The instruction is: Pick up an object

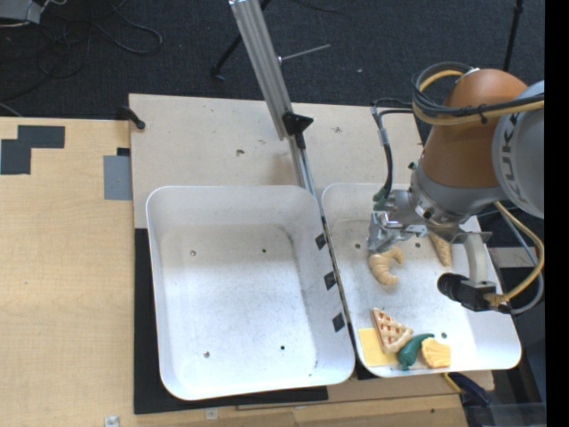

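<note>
Croissant: a small tan croissant (385,266) lies in the right bin (507,350), near the middle of it. It is curved like a little moon.
Gripper: the gripper (386,235) hangs right above the top end of the croissant, very close to it or touching. I cannot tell which.
Grip: the metal tip is small and shiny, and I cannot tell how it is set. I see nothing held in it.
Arm: the grey arm (524,163) comes in from the right. It has a big orange band (471,127) above the wrist, and black and yellow cables loop around it.
Other food in the right bin: a waffle wedge (389,329) lies near the front edge, well apart from the croissant. A flat yellow square (369,345) sits under its front left side. Just beside the wedge is a green thing (412,350), and a yellow lump (436,354) touches that. A thin tan piece (442,249) lies to the right of the croissant, partly under the arm.
Left bin: the left bin (233,287) is big and white, with a few tiny dark specks on its floor.
Between the bins: a grey metal bar (267,69) leans up from the place where the two bins meet.
Bench: both bins sit on a pale bench (204,136), with a dark floor and wires behind it.
</note>
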Controlling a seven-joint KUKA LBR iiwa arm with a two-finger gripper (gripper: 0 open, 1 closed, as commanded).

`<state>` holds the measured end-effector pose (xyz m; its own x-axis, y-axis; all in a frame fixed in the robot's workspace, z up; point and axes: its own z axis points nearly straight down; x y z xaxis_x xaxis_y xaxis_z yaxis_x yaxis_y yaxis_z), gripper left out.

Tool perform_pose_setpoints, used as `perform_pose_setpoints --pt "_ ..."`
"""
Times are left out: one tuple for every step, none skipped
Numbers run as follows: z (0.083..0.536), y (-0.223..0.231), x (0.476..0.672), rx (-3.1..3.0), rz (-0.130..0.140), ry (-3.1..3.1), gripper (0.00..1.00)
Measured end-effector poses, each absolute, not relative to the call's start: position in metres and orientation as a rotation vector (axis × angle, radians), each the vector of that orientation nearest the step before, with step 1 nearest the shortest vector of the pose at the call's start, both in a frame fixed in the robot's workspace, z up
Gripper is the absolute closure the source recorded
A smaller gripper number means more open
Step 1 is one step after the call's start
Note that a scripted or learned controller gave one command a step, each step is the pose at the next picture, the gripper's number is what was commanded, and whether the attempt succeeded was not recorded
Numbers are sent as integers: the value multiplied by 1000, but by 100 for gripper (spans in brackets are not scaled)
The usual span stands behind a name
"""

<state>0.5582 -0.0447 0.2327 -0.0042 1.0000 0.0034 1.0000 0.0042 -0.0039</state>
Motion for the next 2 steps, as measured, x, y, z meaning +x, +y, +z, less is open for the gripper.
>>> perform_pose_setpoints --pt "238 8 555 -2213 1 -2224 100" --pt "238 55 532 -2213 5 -2221 100"
